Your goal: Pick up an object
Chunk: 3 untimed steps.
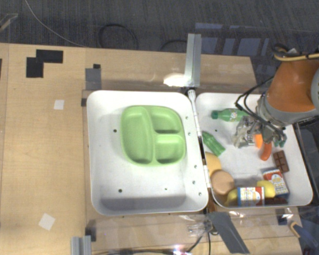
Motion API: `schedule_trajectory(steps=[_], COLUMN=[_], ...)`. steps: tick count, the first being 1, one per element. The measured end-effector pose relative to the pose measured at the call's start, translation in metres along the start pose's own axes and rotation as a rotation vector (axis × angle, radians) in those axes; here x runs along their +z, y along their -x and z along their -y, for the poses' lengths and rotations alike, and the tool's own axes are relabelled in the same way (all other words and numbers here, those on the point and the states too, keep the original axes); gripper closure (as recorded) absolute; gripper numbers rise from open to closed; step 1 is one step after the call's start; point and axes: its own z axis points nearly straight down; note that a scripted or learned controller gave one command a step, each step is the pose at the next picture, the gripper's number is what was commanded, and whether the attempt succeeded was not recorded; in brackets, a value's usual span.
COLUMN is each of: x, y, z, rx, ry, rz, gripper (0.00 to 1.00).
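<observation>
Fixed overhead slant over both bins [95,142]

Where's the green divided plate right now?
The green divided plate lies in the left bin, toward its upper middle, across the divider from the right bin where the end effector works.

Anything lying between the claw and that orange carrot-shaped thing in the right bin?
Nothing visible does. The claw hangs right beside the orange carrot-shaped piece, with bare right bin floor around them. The green bottle and chocolate bar lie off to the sides.
</observation>
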Motion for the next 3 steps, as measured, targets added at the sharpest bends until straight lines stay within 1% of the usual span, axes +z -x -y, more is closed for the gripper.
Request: schedule_trajectory(steps=[1, 2, 3], x=[0.001, 0.012, 0.000], y=[0.000, -0.004, 0.000], z=[0.000, -0.001, -0.001], rx=[-0.001, 0.017, 0.013], ry=[0.000, 0.002, 0.001], rz=[-0.001, -0.009, 0.000], gripper=[0.00, 0.00, 1.00])
